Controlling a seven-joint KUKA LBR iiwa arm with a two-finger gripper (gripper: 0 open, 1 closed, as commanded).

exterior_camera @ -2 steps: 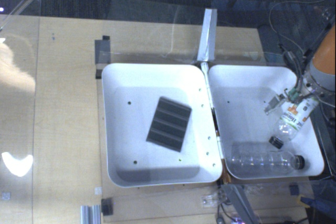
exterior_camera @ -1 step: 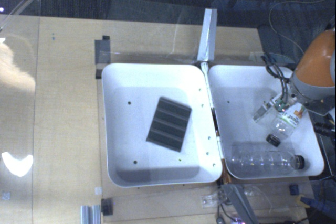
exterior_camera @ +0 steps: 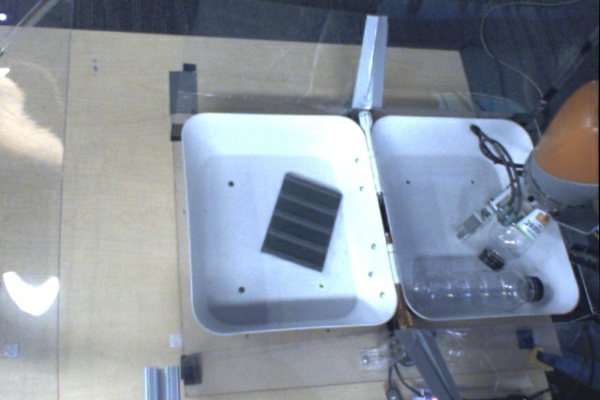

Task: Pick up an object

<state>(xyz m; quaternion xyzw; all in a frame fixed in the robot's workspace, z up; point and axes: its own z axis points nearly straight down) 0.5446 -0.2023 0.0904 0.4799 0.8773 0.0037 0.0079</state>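
While the feed holds on this moment, I log the bench [exterior_camera: 94, 229] from left to right.

Left bin [exterior_camera: 202, 201]: one dark grey ribbed block [exterior_camera: 302, 221] lies flat on the white floor, close to the bin's centre. Its long axis runs from roughly 1 o'clock to 7 o'clock. It stands apart from every wall and nothing touches it.

Between the bins, at their shared 12 o'clock corner, a grey metal post [exterior_camera: 371, 61] points away across the bench.

Right bin [exterior_camera: 422, 183]: a clear plastic bottle [exterior_camera: 469, 288] lies on its side along the 6 o'clock wall, with its black cap [exterior_camera: 532, 288] towards 3 o'clock.

The gripper [exterior_camera: 492, 215] is low over this bin, at about 3 o'clock from the bin's centre and at about 1 o'clock from the middle of the bottle. It is near the bottle, but I cannot tell whether the two touch. I also cannot tell whether the gripper is open or closed, as it is small and blurred on my screen.

The arm's orange band [exterior_camera: 574, 140] sits at the bin's 2 o'clock corner.
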